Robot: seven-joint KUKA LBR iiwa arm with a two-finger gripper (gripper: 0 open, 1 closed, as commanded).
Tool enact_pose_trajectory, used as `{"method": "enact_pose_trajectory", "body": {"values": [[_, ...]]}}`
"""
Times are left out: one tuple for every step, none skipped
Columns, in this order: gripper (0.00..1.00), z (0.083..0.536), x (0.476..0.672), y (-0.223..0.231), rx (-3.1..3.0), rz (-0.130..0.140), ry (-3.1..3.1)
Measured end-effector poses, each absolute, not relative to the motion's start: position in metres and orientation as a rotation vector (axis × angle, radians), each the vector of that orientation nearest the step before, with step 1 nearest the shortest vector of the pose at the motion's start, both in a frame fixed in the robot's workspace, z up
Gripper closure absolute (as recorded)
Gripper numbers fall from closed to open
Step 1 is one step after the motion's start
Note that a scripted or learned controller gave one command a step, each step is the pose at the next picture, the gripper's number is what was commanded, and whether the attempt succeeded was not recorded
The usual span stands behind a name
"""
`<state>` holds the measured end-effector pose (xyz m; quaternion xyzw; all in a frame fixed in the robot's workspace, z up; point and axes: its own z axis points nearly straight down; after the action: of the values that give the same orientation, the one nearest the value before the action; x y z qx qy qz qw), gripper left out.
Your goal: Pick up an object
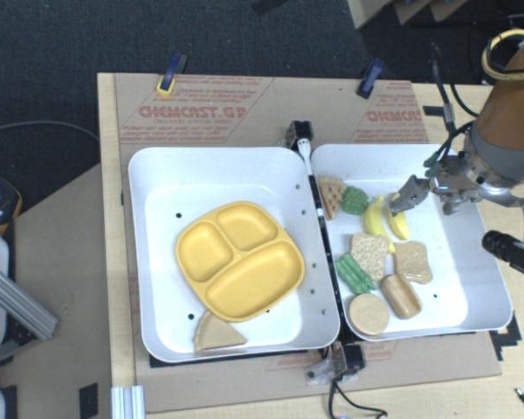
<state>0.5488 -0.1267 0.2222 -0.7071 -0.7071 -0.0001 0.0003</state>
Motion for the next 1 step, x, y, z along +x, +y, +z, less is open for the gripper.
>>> {"method": "enact_pose_trajectory", "body": {"values": [[0.00,0.0955,0.5782,-0.1125,-2.222,-0.002,-2.223]]}}
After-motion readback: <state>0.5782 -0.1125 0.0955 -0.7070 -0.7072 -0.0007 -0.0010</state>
